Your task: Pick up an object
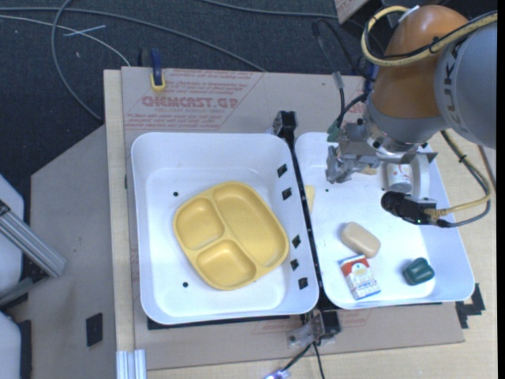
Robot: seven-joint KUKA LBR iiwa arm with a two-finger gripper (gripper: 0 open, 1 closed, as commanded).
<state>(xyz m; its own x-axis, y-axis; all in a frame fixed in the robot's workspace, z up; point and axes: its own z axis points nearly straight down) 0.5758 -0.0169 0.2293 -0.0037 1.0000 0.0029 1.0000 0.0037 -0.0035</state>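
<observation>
In the right bin lie a tan oval block, a small red and white box and a dark green lump, all toward the bin's near half. My gripper hangs over the far left part of that bin, up and to the left of the tan block and apart from it. Nothing shows in the gripper. A yellow three-part plate rests flat in the left bin.
A pale yellow sliver shows at the right bin's left wall. A black divider with clips runs between the bins. Black and yellow cables trail from the wrist over the right bin. Cardboard lies beneath both bins.
</observation>
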